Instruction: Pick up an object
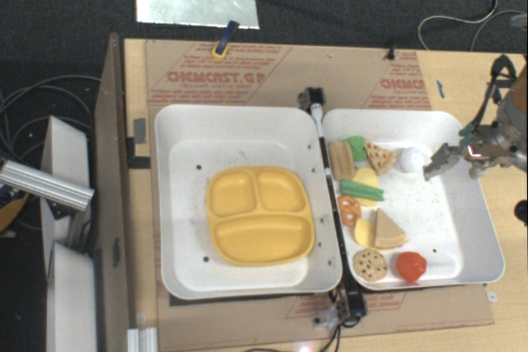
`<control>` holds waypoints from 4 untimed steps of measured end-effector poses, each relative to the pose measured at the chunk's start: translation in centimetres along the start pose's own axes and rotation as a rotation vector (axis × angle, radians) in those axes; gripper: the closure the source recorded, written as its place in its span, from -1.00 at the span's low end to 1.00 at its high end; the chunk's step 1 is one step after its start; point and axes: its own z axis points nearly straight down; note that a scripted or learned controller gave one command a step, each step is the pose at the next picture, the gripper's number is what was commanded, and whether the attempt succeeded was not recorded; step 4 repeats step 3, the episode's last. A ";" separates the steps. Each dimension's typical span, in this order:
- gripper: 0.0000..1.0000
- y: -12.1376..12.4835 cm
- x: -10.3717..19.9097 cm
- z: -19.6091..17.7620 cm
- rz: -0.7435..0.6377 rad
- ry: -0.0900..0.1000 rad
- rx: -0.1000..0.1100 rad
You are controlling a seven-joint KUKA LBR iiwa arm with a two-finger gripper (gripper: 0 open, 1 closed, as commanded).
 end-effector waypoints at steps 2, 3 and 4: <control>-1.00 13.1 5.9 17.5 -0.003 -0.008 -0.007; 1.00 13.4 5.8 15.9 -0.001 -0.007 -0.019; 1.00 13.4 5.8 15.9 -0.001 -0.007 -0.019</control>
